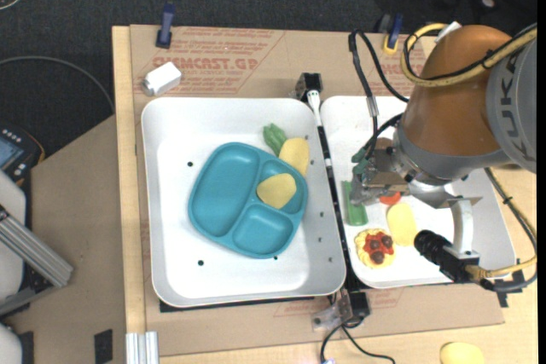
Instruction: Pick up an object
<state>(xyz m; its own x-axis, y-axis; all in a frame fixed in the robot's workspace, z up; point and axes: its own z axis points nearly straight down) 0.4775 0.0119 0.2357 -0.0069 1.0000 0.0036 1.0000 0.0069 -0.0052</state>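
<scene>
2 shallow white bins sit side by side on your bench: the left bin [166, 209] and the right bin [341, 119]. In the left bin you have a teal plastic divided plate [223, 192] with a flat pale yellow oval piece [276, 189] resting in its right compartment. Just beyond the plate's far right edge lie a yellow rounded toy [295, 153] and a small green toy [274, 136], touching each other.

Over the right bin, the grey arm with its orange band [456, 85] reaches in from the right, and the gripper [369, 182] is low above the bin's left side. You cannot tell from this view how its jaws stand. Near it lie a green stick-shaped piece [353, 205], a small red-orange piece [390, 199], a yellow lemon-like toy [401, 225] and a round yellow disc with red spots [376, 247].
</scene>
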